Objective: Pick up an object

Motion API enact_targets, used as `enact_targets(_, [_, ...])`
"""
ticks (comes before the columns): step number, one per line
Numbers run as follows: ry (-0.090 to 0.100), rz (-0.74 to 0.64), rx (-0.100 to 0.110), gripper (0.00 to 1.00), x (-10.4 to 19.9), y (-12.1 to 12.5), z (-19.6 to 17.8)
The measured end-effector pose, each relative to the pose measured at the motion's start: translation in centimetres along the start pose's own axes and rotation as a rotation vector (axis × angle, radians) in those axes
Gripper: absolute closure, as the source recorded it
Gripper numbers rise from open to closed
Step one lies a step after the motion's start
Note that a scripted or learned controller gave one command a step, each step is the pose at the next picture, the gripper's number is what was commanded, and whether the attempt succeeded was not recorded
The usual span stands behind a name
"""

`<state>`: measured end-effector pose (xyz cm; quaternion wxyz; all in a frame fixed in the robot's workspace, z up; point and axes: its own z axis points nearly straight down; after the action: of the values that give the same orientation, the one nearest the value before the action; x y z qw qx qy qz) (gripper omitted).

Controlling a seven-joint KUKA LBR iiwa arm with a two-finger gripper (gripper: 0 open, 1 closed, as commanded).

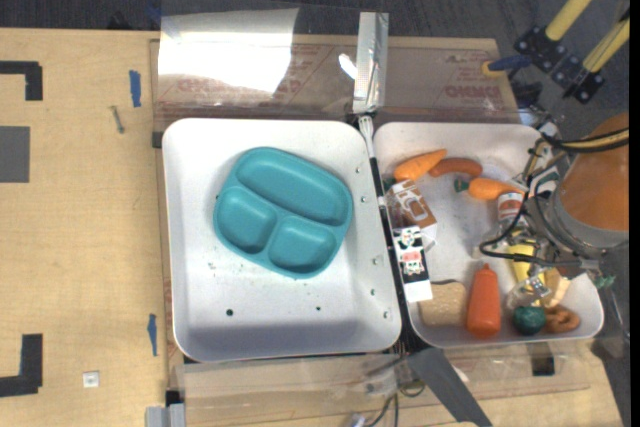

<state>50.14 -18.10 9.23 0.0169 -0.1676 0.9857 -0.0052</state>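
Toy food is crowding the right bin (590,330): an orange bottle (483,300), a green piece (529,320) and carrots (420,165) are lying around the gripper (535,280), whose fingers' state I cannot tell. Left, a teal tray (285,210) is sitting alone.

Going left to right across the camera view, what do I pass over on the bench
Left white bin → teal divided plate → divider between the bins → carrot → orange bottle-shaped toy → arm's orange band.
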Motion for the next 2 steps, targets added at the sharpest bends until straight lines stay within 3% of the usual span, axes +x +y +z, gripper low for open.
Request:
enact_targets(1, [0.018, -0.075, -0.012, 0.00, -8.1, -2.3, 0.6])
enact_targets(2, [0.019, -0.032, -0.012, 0.00, -11.7, -2.2, 0.8])
